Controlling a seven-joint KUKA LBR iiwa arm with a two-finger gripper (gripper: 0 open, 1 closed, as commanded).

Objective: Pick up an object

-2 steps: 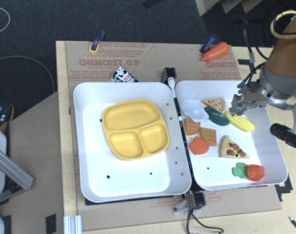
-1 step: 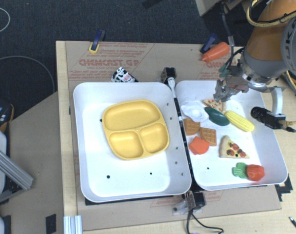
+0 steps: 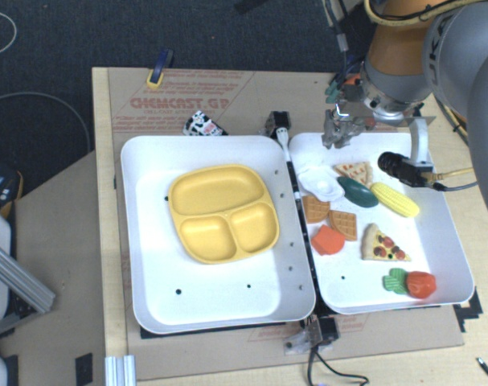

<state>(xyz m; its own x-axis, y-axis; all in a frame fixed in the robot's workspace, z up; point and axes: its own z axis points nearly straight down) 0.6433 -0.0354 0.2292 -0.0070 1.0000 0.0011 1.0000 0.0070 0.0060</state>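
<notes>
The end effector (image 3: 338, 137) hung over the right bin's (image 3: 449, 240) far-left corner; whether it gripped anything could not be told. That bin held one corn cob (image 3: 395, 199), two pizza slices (image 3: 383, 245), two waffles (image 3: 330, 216), one tomato (image 3: 421, 285). The left bin (image 3: 139, 215) held one yellow tray (image 3: 222, 212).

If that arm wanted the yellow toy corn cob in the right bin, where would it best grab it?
Probably across the middle of the yellow toy corn cob, coming straight down from above. It lies flat and slanted, long and narrow, so the fingers should close across its short width. The dark green piece touches its upper left end, so the middle or lower right part looks freer.
</notes>
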